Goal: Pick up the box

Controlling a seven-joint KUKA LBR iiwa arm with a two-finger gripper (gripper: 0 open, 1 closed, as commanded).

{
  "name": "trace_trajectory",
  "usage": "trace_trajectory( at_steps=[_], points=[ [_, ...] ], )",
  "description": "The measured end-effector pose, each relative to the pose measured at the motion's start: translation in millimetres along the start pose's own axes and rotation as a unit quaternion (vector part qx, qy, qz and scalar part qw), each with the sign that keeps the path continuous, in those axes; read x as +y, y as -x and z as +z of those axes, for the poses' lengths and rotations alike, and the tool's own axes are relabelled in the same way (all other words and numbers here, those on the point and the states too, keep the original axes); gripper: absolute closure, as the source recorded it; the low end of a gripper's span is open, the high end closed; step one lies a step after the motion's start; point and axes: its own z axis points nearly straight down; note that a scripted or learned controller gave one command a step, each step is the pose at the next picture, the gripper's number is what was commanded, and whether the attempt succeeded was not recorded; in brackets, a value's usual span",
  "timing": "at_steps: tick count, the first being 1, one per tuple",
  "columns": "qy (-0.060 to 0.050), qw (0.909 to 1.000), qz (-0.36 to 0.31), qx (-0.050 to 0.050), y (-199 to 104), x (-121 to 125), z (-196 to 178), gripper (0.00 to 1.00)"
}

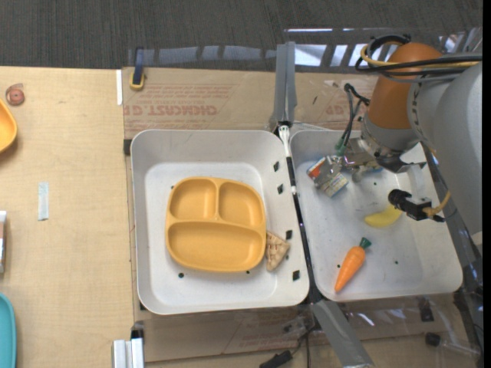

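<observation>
My arm [460, 121] looks smooth grey metal with a glossy orange band [397, 90]. Both white bins [215, 148] look like matt plastic. The yellow divided plate [215, 225] is smooth, semi-gloss plastic. The carrot [350, 267] is shiny plastic. The surface [65, 167] is pale wood-grain laminate, with matt brown cardboard [199, 102].

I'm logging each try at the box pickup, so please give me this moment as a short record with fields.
left bin: holds a yellow divided plate with a small cracker-like piece at its right edge
right bin: holds a carrot, a banana and a small silver box
box position: far left part of the right bin
gripper: low over the bin, right beside the box
grip state: cannot tell
arm: reaches in from the right, orange band above the wrist
</observation>
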Motion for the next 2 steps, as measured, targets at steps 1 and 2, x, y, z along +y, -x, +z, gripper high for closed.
trace_trajectory(
  at_steps=[1,2],
  points=[
    [0.015,0.9999,-0.004,-0.005,-1,8,-15,1.00],
    [0.017,0.9992,-0.035,-0.005,-59,22,-131,1.00]
  ],
)
